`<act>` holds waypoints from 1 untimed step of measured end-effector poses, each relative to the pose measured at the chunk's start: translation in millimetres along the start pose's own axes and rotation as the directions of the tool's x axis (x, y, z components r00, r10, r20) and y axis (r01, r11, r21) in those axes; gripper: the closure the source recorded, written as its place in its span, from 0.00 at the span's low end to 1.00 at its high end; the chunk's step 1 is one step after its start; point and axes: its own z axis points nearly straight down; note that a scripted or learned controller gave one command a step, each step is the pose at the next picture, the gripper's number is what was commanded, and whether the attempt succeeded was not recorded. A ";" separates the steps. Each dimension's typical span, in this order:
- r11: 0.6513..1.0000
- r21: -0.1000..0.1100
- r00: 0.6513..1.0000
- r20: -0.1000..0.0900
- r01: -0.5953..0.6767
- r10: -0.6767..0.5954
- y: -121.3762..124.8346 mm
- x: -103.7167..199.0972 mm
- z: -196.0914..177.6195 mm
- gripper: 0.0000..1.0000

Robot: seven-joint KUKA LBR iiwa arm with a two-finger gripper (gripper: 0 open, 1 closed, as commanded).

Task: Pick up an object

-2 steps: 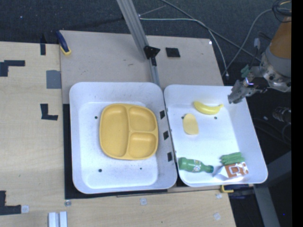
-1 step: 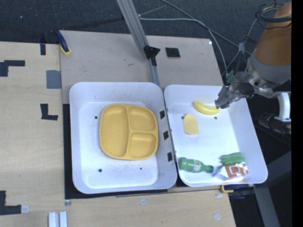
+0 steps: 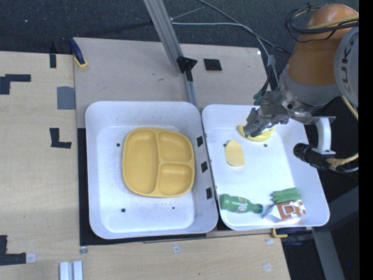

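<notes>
Yellow is your target: a small yellow object (image 3: pixel 260 135) lies at the back of the right bin (image 3: pixel 291 174), directly beneath your claw (image 3: pixel 256 127). You're at the grasp step. Next, confirm contact before you lift straight up.

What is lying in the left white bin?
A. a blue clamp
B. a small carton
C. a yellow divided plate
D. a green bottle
C: the yellow divided plate lies alone inside the left bin, while the green bottle and the small carton lie in the right bin.
</notes>
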 end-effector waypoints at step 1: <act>1.000 0.002 1.000 0.000 0.000 0.000 -10.9 55.3 23.5 1.00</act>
